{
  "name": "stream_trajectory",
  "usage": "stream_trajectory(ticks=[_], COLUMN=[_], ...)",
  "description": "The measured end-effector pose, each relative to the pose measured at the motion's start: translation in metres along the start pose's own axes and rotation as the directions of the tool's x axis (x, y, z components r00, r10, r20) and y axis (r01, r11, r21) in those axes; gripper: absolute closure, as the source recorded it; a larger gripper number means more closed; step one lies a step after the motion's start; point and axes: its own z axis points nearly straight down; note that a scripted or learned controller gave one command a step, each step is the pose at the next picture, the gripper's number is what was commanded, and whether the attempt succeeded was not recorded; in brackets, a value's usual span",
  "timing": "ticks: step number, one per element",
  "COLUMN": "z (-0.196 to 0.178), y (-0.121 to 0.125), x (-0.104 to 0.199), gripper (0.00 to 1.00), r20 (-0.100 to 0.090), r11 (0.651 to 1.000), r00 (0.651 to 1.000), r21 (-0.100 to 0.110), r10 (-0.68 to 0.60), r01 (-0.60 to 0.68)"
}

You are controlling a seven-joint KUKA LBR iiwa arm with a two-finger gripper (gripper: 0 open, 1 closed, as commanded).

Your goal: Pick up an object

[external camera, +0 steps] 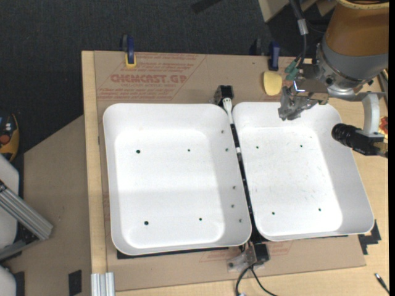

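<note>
Just above the far rim of the right shallow white plastic bin (345, 227), near that bin's far left corner, hangs the two-finger gripper (290, 110). It is small and dark against the rim, so I cannot tell whether it is wide or narrow, and nothing is seen held in it. Above it rises the grey arm with its orange band (358, 17), coming in from the right.

Just to the left of the gripper, and apart from it, a pale yellow rounded lump (271, 82) lies on the brown cardboard sheet (154, 79), outside the bin and just beyond its far rim.

The left shallow white plastic bin (117, 184) sits beside the right one, and a thin black strip (237, 153) runs between them from the far side to the near side.

At the far edge of the cardboard stand two blue clamps, one (128, 44) beyond the left bin and one (274, 57) just behind the yellow lump. Red printed lettering (148, 78) runs across the cardboard beyond the left bin.
</note>
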Motion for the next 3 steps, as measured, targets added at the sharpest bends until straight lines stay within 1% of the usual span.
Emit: stream_trajectory(ticks=[1, 2, 3], z=[0.033, -0.003, -0.008], y=[0.014, 0.019, 0.008], x=[0.022, 0.038, 0.019], gripper=[1.00, 1.00, 1.00], r20=[0.000, 0.000, 0.000], r11=[1.000, 1.000, 1.000], r00=[1.000, 1.000, 1.000], r21=[0.001, -0.010, -0.004], r10=[-0.003, -0.003, 0.001], r01=[0.003, 0.003, -0.001])
